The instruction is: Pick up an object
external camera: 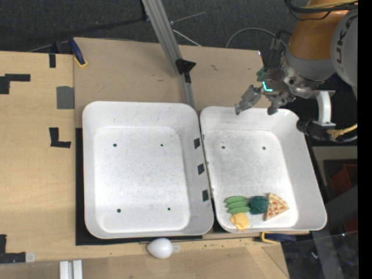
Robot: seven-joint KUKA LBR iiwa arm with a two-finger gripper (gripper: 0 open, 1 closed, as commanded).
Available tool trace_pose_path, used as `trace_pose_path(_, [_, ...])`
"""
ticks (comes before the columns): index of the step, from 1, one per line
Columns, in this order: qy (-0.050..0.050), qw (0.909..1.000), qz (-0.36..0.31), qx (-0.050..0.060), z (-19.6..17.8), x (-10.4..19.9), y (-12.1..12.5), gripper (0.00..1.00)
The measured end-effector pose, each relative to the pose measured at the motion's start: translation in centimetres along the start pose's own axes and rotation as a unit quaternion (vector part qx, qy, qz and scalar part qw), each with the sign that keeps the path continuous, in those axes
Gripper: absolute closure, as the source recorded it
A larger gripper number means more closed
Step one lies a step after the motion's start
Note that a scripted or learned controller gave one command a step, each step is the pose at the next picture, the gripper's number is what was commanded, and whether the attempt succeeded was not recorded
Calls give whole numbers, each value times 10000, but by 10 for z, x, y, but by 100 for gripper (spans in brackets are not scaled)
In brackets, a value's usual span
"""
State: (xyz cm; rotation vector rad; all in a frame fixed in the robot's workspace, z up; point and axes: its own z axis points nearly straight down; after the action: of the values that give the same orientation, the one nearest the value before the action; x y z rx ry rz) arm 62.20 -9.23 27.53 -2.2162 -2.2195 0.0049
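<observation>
A grey arm with an orange band [317, 31] is seen reaching in from the right, and its 2-finger claw [256, 108] is held above the far rim of the right shallow white bin [302, 156]. The 2 dark fingers [243, 104] are spread apart, and nothing is seen between them, so the claw is open and nothing is gripped.

The objects to be picked are gathered in the near corner of the right bin, well apart from the claw. A green ribbed toy like a pea pod [235, 203] is placed on the left of the group, and a yellow toy piece [239, 220] is found just below it, touching it. A dark green round toy like broccoli [258, 204] is set beside the pea pod, and a toy pizza slice with orange crust [275, 206] lies against it on the right.

The left shallow white bin [93, 156] stands beside the right one on the light wooden worktop [35, 156]. A white egg-shaped object [160, 248] lies on the worktop just outside the near rim of the left bin.
</observation>
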Motion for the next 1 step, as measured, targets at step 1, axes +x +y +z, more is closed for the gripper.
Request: trace_pose_path(1, [-4,10000,-7,-20,-2,0,1,0])
